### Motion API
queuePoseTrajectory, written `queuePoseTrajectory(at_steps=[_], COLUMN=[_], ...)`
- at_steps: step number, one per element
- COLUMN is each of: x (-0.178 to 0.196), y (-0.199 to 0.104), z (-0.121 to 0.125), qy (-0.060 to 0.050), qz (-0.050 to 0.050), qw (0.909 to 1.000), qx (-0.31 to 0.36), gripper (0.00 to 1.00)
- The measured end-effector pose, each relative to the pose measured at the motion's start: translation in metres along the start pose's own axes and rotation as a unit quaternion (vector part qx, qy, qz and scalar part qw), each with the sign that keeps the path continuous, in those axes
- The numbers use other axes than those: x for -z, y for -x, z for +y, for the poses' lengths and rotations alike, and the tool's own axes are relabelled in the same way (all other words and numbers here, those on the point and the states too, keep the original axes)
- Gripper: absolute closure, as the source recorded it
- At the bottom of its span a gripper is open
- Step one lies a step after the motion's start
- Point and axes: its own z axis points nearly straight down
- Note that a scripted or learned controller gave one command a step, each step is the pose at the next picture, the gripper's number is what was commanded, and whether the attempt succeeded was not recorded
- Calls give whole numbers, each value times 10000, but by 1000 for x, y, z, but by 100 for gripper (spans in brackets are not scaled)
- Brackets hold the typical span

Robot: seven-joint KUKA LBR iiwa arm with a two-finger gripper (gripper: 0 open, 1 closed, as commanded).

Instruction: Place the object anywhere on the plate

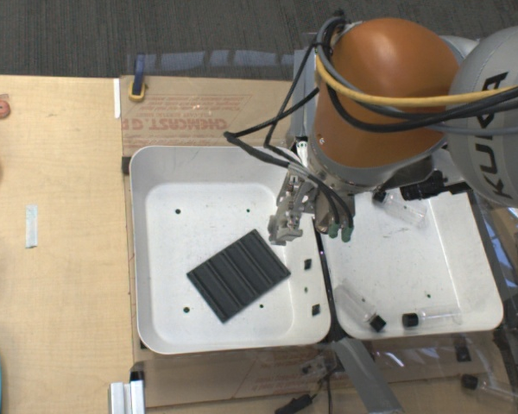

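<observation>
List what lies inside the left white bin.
The left bin holds a dark ribbed plate lying flat. The tool hangs over its right side, covering some floor behind it; nothing is visibly between its fingers.

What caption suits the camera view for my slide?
Claw above the left bin, near a dark ribbed plate.

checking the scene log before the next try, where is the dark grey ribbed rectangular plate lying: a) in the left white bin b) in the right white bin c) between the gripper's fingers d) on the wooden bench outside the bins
a: the dark grey ribbed rectangular plate lies flat on the floor of the left white bin, below and left of the gripper, apart from it.
</observation>
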Motion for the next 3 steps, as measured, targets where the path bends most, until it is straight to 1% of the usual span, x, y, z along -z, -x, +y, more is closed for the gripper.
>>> queuePoseTrajectory(at_steps=[1,2,3], x=[0,9,100], y=[0,2,-10], z=[0,0,-28], qy=[0,5,0], qz=[0,-9,-10], qw=[10000,10000,9901], qx=[0,-20,1405], gripper=[0,100,100])
